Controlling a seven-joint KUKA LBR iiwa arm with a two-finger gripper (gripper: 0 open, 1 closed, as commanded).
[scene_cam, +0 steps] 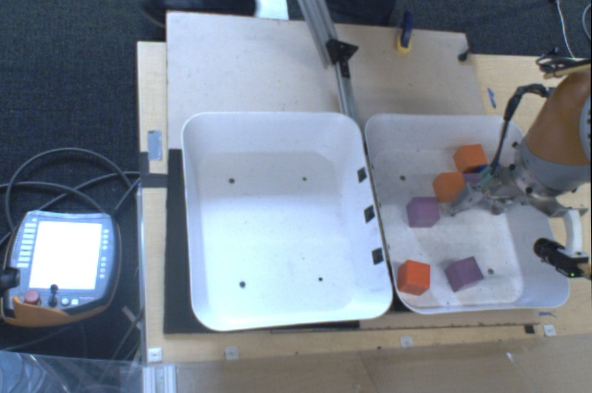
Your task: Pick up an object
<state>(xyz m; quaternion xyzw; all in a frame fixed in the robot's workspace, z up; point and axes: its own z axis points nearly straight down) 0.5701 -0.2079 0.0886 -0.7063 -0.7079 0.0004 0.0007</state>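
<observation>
In the right bin (541, 294), the jaws (460, 202), state unclear, touch an orange block (448, 187).

Even, bright overhead light washes out the white bins (277, 128); shadows soft, picture slightly blurred.

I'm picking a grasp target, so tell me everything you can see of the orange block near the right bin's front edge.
The orange block is a small cube-like piece, matte and solid-coloured, slightly turned. It rests on the floor of the right bin near its front left corner, beside a purple block but apart from it.
</observation>
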